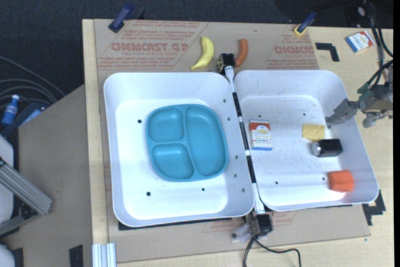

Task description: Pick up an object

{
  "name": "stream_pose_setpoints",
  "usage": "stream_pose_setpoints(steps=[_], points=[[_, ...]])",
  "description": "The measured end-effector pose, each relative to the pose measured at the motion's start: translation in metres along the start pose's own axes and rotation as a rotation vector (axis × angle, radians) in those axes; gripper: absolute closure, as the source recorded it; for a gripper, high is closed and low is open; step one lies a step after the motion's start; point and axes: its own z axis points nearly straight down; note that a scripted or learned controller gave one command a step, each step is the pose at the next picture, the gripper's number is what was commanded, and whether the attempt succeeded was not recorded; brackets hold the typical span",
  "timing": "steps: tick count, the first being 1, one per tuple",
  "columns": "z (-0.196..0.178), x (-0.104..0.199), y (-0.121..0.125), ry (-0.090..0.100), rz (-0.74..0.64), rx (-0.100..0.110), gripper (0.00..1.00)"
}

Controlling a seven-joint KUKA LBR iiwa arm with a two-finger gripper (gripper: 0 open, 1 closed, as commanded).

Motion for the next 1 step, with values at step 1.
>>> stream_pose_setpoints(steps=[1], points=[[0.1621, -0.0263, -0.0118, -0.002, 0.0, -0.004, 0.0]])
